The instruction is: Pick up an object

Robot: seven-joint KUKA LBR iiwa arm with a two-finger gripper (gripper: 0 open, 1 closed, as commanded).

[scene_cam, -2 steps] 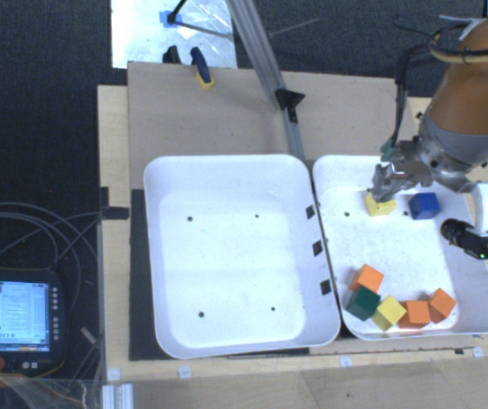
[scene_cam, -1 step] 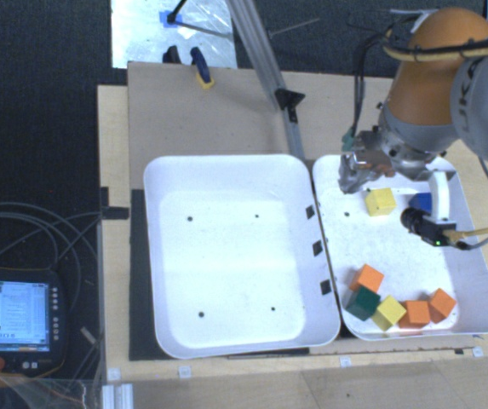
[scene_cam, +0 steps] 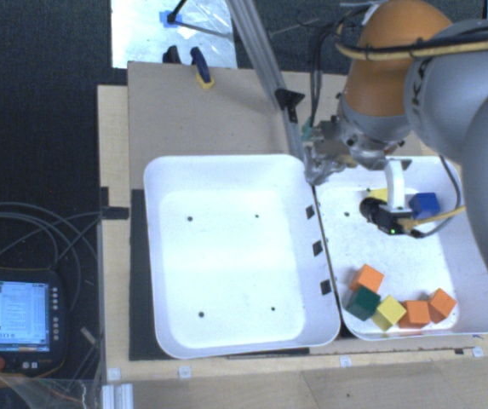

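One arm [scene_cam: 431, 66] bent over right bin [scene_cam: 473, 271]; blocks [scene_cam: 401, 301] below.

So the desk [scene_cam: 209, 109] is plain tan board, with 2 shallow white bins sitting side by side on it: left bin [scene_cam: 226, 170], right bin [scene_cam: 473, 301], rims touching.

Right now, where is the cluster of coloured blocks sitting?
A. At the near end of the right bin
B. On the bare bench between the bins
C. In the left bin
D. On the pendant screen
A: the orange block, green block, yellow block and two more orange ones lie together at the near end of the right bin.
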